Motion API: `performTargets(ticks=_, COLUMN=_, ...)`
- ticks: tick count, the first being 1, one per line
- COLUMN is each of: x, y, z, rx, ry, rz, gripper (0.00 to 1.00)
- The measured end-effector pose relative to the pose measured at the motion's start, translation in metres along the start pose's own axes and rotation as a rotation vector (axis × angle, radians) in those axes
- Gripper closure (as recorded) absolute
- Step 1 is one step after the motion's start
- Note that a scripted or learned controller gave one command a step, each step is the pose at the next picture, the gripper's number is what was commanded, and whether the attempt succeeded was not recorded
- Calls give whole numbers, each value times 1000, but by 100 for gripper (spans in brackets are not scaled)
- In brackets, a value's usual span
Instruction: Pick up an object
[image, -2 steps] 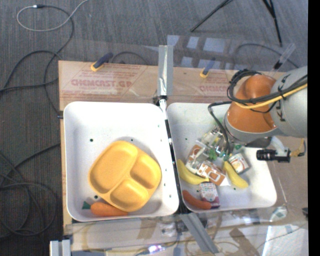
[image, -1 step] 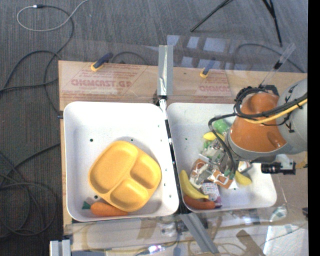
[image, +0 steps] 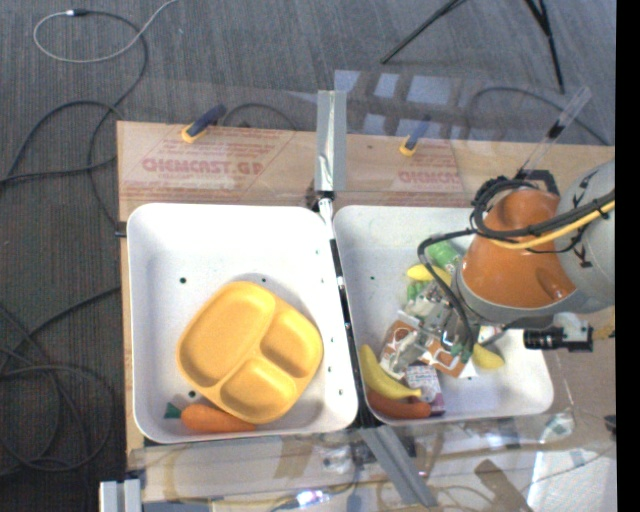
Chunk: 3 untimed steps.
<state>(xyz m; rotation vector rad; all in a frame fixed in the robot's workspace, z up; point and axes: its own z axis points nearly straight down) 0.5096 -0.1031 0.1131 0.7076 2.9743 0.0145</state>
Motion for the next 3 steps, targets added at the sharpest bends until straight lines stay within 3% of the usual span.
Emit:
performTargets(ticks=1, x=-106, y=56, z=-17, rx=19, ry=78, rz=-189, gripper=0)
performTargets(ticks=2, x=-85, y=52, z=19, rx=17, ry=79, rz=-177, gripper=0)
performTargets(ticks=3, x=-9, y=-3, z=22, rx=14, ry=60, rz=-290, gripper=0)
